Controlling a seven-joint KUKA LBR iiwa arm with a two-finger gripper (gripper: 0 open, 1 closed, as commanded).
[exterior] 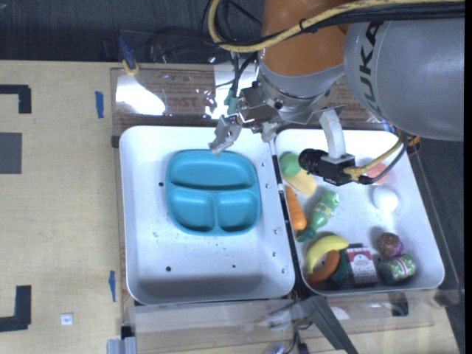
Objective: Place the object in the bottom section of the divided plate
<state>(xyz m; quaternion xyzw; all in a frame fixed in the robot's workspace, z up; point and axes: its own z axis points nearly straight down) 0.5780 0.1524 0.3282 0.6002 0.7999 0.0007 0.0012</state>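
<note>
Blue divided plate [214, 192]: centre of left bin [140, 227], nothing on it.
Tool [223, 140]: above plate's upper edge; open or closed, cannot tell.

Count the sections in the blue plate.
3. The plate in the left bin has one wide section at the far side and two smaller ones, left and right, nearer the camera.

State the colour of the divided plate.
Light blue; the divided plate shows best in the camera view, inside the left white bin.
</note>
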